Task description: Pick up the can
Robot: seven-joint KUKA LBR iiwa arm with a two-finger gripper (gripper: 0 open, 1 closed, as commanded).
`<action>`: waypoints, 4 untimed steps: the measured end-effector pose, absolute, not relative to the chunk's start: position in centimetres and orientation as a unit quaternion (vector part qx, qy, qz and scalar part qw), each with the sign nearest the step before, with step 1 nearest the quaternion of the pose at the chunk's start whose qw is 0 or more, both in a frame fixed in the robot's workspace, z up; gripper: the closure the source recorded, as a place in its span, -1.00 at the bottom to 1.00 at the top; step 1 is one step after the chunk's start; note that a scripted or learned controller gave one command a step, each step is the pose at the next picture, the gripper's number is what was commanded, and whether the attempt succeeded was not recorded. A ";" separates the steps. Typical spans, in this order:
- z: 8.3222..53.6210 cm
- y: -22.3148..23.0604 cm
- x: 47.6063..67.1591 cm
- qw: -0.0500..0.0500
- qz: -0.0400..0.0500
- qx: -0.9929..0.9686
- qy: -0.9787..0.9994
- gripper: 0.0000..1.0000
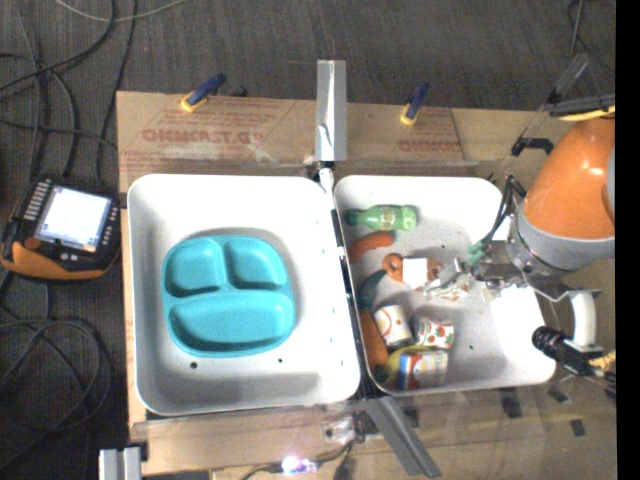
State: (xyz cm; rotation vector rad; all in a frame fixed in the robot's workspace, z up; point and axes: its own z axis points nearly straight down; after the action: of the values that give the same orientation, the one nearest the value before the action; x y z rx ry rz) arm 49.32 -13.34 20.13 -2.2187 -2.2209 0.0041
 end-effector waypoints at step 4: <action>21.7 -18.5 58.8 -0.001 0.002 -0.727 -0.687 1.00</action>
State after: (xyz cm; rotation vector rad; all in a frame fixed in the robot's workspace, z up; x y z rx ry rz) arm 58.76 -18.52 21.71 -2.2856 -2.1579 0.0049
